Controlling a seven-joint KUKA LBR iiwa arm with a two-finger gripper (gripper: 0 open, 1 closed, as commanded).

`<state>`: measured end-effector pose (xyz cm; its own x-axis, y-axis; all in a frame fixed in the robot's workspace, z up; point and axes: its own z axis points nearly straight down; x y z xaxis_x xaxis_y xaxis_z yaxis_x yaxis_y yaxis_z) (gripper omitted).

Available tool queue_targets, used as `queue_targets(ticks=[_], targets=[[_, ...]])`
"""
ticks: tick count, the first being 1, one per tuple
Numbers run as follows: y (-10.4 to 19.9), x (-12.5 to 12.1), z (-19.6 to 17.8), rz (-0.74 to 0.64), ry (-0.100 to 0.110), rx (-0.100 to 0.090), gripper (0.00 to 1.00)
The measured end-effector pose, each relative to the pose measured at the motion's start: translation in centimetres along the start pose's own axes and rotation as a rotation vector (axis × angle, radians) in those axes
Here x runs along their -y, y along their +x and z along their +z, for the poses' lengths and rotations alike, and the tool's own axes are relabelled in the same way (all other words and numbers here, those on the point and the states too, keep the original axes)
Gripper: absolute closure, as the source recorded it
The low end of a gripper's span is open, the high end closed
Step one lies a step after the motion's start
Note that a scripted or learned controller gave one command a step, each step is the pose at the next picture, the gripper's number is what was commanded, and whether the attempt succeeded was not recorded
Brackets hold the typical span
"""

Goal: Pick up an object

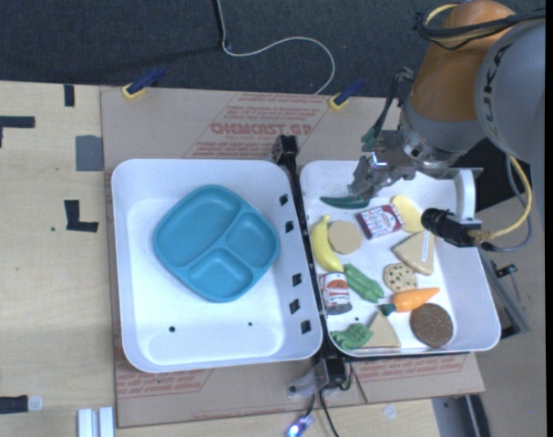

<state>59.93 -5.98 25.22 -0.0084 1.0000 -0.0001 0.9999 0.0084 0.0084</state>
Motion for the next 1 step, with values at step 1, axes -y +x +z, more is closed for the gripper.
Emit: queue_targets(ticks=[1], targets=[[7.3,2.06,3.4,0.001,0.014,-0.002,1.0]])
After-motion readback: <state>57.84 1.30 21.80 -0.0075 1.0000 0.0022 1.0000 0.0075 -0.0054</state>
